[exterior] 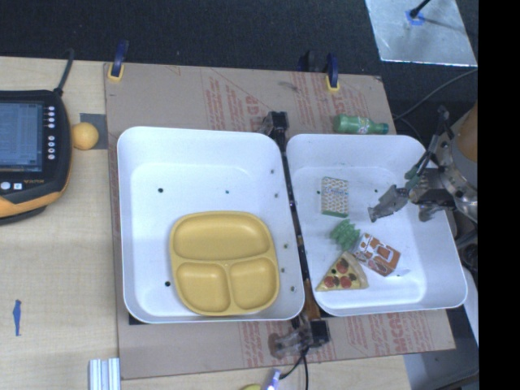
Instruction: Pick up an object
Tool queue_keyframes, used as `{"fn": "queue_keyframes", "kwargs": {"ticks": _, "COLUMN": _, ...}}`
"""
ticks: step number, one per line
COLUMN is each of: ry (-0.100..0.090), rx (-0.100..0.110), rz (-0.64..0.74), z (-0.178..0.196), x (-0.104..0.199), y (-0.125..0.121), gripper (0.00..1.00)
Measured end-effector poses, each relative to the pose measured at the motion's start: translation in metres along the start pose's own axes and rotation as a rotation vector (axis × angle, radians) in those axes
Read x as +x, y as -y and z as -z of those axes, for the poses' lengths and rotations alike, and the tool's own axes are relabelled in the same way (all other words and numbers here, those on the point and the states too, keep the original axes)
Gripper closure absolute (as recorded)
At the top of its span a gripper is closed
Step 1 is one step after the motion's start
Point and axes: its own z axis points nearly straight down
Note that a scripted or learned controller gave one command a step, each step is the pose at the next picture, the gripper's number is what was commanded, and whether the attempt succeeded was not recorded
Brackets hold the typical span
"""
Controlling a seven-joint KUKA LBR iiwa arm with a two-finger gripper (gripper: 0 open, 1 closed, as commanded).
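A brown cardboard sheet (pixel 203 88) covered the bench, held by blue clamps (pixel 119 58) along its 12 o'clock edge. Two shallow white bins sat on it side by side. The left bin (pixel 146 161) carried a yellow three-compartment tray (pixel 223 260) toward its 6 o'clock side. The right bin (pixel 439 287) held the small objects. A grey-and-orange teach pendant (pixel 28 157) lay at 9 o'clock of the bench, with a yellow ball (pixel 84 136) just beside it. The arm came in at 3 o'clock, and its gripper (pixel 382 208) sat over the right bin, toward that bin's 3 o'clock side; its dark fingers (pixel 388 201) pointed toward 9 o'clock, and how far apart they stood could not be told, though nothing showed between them. A green bottle (pixel 361 124) lay on the cardboard just past the right bin's 12 o'clock rim. In the right bin, a toy pizza slice (pixel 342 275) lay at 6 o'clock, touching a red-and-white packet (pixel 379 255); a green toy (pixel 344 233) sat just above the slice, and a patterned square card (pixel 334 195) lay at 12 o'clock of that, well apart from the gripper
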Motion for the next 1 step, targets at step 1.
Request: {"fn": "queue_keyframes", "kwargs": {"ticks": 1, "ry": 0.001, "rx": 0.003, "rz": 0.001, "z": -0.0985, "x": 0.027, "y": -0.0606, "gripper": 0.0}}
